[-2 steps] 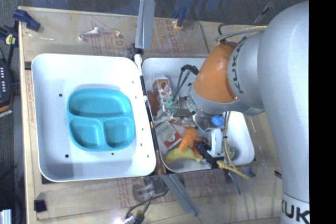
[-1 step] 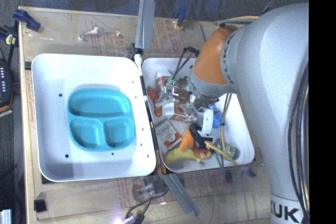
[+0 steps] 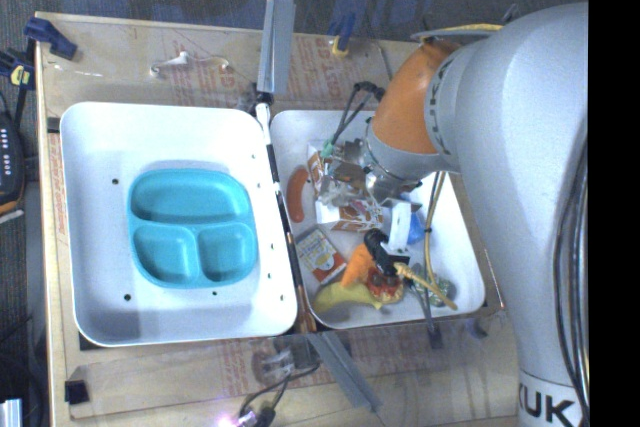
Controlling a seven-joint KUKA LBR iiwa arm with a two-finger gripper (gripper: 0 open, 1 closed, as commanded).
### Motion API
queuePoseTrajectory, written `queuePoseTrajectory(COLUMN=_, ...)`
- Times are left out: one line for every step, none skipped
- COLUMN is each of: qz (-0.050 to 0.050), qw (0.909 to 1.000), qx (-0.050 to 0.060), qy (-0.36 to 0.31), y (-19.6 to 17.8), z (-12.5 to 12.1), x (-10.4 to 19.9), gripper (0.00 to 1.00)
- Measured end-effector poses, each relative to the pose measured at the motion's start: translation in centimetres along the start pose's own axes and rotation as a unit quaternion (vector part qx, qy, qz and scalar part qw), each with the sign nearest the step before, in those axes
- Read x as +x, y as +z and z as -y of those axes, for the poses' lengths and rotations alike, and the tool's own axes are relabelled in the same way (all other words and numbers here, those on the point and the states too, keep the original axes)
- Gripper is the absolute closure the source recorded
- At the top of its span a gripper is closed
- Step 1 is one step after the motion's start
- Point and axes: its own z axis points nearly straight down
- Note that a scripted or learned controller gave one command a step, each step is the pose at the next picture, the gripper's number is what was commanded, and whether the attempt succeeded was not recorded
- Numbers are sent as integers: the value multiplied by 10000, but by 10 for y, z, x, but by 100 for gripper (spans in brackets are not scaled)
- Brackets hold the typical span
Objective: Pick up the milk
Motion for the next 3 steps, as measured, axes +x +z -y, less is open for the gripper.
queuePoseTrajectory(qz=-16, qw=9776, qx=170, qy=-2100, y=-90, z=6, x=-74, gripper=100)
queuePoseTrajectory(qz=-16, qw=9776, qx=170, qy=-2100, y=-90, z=6, x=-73, gripper=0)
queuePoseTrajectory(qz=3, qw=9828, qx=77, qy=-1845, y=4, z=-1, x=-28, gripper=0)
